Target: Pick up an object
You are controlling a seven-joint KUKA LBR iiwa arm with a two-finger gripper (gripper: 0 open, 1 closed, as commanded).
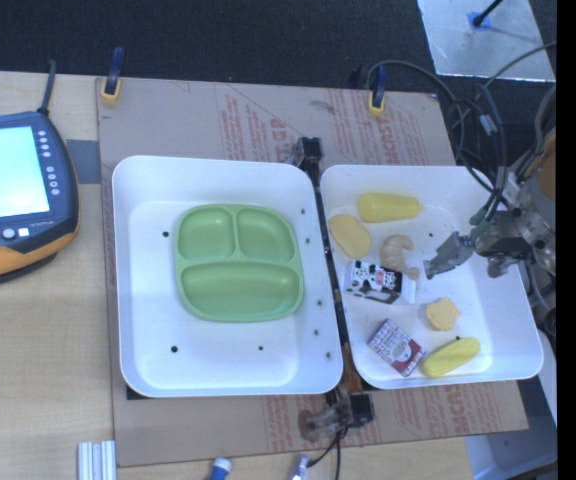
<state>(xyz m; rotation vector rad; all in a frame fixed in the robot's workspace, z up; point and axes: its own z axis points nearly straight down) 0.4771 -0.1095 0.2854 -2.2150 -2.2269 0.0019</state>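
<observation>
The pale wooden worktop [28, 368] is carrying a brown cardboard sheet [248, 118], and two shallow white bins are sitting on it side by side. The left white bin [138, 268] is holding a light green divided plastic plate [237, 262], lying flat near its middle with bare floor all round it. The right white bin [508, 338] is holding the smaller things.

The grey arm [528, 233] is reaching in from the right, low over the right bin's right side, with its claw [446, 256] pointing left toward the bin's middle. I cannot tell whether the claw is open or closed, and nothing is showing between its tips.

A long yellow oval piece [388, 207] is lying near the far wall, and a rounded tan potato-like piece [349, 235] beside the dividing edge. A black-and-white patterned packet [373, 281] is lying below those, with a pale beige lump [399, 253] just left of the claw. Nearer, a red and white small packet [394, 346], a yellow banana-like piece [450, 357] and a small orange-yellow chunk [441, 314] are lying close to the front wall.

A grey handheld screen pendant [13, 193] is resting at the worktop's left edge.
</observation>
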